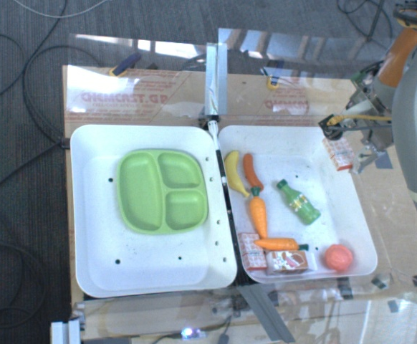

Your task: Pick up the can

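So: can [339,154] white w/ red print, at R bin [294,156] edge.

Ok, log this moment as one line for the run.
gripper beside red-and-white item, likely the can, at right rim of right bin | grasp: none seen | left bin: green plate

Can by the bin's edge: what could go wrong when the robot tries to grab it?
The red-and-white can sits right against the right bin's rim, so the end effector, hovering just outside that rim, might bump the wall instead of getting around it. A nudge could also send the can sliding down toward the green bottle. Similar red-and-white packets lie at the bin's near edge, so the wrong thing might get picked.
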